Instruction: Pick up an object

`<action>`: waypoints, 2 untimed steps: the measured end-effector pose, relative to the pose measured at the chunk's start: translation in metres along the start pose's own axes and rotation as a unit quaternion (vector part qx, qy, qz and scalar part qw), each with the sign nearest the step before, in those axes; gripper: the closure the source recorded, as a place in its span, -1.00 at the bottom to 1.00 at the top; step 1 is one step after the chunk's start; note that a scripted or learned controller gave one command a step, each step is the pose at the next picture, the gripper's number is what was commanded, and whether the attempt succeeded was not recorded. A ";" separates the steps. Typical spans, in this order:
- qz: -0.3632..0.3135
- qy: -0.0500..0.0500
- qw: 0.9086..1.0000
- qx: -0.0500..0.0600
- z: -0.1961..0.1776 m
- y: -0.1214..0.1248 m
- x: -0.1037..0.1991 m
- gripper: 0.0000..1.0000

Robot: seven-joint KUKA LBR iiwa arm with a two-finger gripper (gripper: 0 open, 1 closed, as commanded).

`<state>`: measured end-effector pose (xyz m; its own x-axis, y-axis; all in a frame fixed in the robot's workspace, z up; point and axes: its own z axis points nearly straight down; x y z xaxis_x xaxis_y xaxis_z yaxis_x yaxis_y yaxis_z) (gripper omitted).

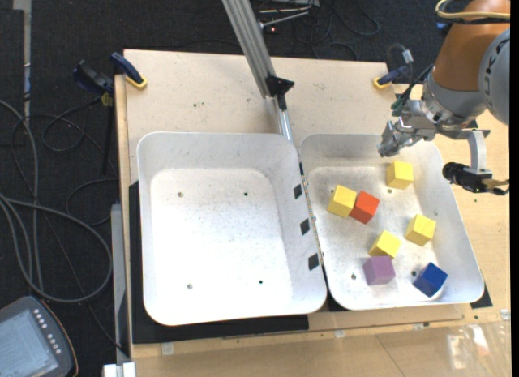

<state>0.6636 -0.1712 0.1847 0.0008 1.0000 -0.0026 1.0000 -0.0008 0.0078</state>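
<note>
The right bin (pixel 454 205) holds several small blocks: a yellow one (pixel 399 174) near its far edge, a yellow one (pixel 342 200) touching an orange one (pixel 366 206), two more yellow ones (pixel 421 229) (pixel 387 244), a purple one (pixel 379 270) and a blue one (pixel 431 278). My gripper (pixel 391 145) hangs over the far part of this bin, just above and left of the far yellow block. Nothing shows between its fingers.
The left bin (pixel 162 205) lies beside the right one, divided by black clips at the shared rim. A slanted metal pole (pixel 247 31) crosses the back of the bench. Clamps (pixel 130 71) (pixel 393 71) sit at the bench's far corners.
</note>
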 end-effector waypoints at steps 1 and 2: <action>-0.001 0.001 1.000 0.001 -0.020 0.001 0.000 1.00; -0.004 0.002 1.000 0.003 -0.035 -0.015 0.049 1.00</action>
<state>0.6482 -0.1220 0.2192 -0.0068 1.0000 0.0011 1.0000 0.0068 0.0009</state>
